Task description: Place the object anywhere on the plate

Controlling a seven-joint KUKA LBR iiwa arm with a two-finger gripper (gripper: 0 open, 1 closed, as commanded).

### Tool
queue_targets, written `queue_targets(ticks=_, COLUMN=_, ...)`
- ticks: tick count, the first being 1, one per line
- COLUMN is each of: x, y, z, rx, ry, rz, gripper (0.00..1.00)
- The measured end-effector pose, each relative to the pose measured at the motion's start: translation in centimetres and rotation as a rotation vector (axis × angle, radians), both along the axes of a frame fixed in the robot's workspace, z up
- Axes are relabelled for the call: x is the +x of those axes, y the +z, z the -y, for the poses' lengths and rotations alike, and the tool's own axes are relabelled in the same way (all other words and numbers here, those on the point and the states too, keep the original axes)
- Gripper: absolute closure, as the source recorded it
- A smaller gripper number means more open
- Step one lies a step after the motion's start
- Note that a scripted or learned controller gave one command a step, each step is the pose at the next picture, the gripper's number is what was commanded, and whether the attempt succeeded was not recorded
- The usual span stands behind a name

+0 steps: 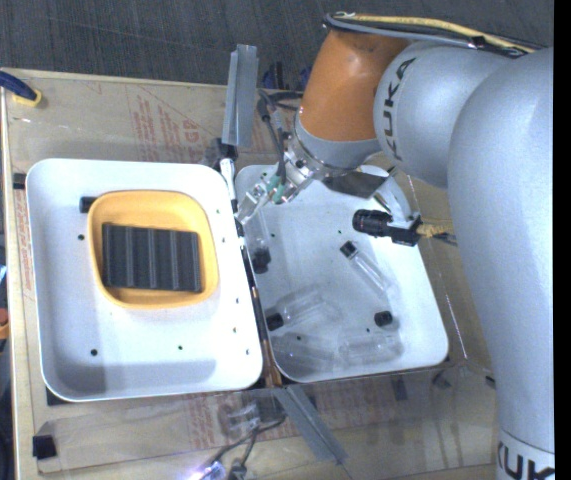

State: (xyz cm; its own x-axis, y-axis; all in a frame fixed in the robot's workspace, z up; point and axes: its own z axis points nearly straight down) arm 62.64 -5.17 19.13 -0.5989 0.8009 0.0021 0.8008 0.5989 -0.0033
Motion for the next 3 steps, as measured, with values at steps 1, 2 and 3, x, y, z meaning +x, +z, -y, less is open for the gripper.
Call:
queue_targets(ticks=1, x=0.0, y=0.0, z=0.0, rx=0.000, ry=0.000, rz=0.000, gripper=0.00)
queue_targets(ticks=2, x=-2.1, y=-0.1, z=-8.2, rx=-0.001, ry=-0.143, rz=-0.002, gripper=0.00)
queue_targets(ticks=3, x=-4.7, y=0.0, z=-12.6, rx=-0.002, ry=-0.167, rz=-0.001, gripper=0.00)
